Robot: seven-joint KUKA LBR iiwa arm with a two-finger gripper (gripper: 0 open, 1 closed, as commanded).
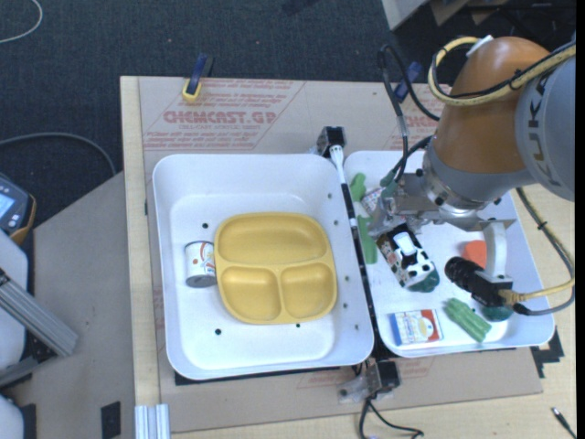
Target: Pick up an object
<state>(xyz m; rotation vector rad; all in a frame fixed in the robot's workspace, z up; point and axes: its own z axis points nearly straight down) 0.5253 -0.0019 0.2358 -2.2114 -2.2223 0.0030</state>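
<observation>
Yellow tray [274,268], black-and-white cow toy [416,265], white bins [174,245]

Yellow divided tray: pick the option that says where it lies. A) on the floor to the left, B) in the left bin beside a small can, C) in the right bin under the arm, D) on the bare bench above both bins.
B: the yellow divided tray lies flat in the left bin, with a small can at its left edge.

left white bin [174,245] — yellow divided tray [274,266] at centre, small printed can [199,264] lying just beside its left edge; cardboard sheet [228,117] with red lettering under both bins, yellow-and-blue clamp [196,79] at its top edge — dark carpet [137,16] beyond, white cable loop [20,16] top left
</observation>
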